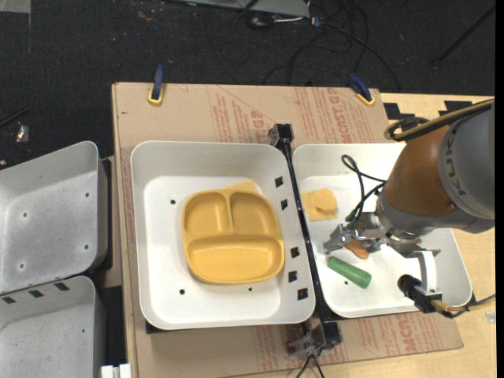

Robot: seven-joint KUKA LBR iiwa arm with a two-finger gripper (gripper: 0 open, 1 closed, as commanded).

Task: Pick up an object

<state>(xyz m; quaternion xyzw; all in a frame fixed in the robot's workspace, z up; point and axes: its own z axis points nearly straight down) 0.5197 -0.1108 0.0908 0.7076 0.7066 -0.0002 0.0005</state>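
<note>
Gripper (pixel 344 241) hangs low in the right bin (pixel 450 291) — whether open or clamped, I cannot tell. Just below it lies a green cylinder (pixel 349 272), probably light, stiff and prone to roll — best pinched mid-length across its width.

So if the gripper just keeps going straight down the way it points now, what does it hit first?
Most likely the small orange object lying right under the gripper in the right bin, beside the green cylinder. Depth is hard to judge from this slanted view, so it might meet the bin floor instead.
</note>
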